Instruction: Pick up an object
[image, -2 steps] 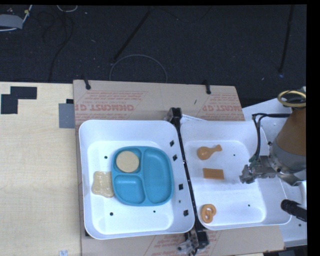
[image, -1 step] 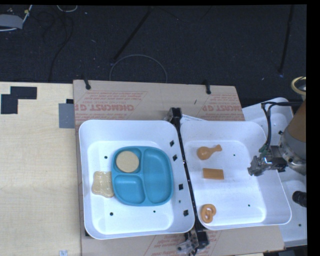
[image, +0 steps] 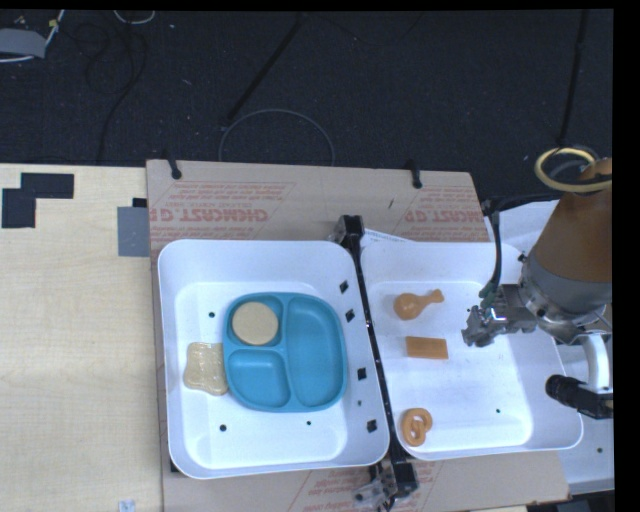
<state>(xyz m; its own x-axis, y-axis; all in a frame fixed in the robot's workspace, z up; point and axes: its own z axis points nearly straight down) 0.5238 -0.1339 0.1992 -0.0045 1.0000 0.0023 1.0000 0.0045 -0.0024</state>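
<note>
In the right bin (image: 500, 430) lie three small orange-tan pieces: a spoon-shaped one (image: 415, 303) near the back, a flat rectangular block (image: 427, 348) in the middle, and a ring-like pretzel piece (image: 416, 426) at the front. My gripper (image: 483, 328) hangs over the right side of this bin, to the right of the block and apart from it. Nothing shows between its fingers.
The left bin (image: 190, 440) holds a blue divided tray (image: 285, 352) with a round tan cookie (image: 254, 323) in its back-left compartment. A pale cracker-like piece (image: 205, 368) lies against the tray's left side. A black divider (image: 362, 340) separates the bins.
</note>
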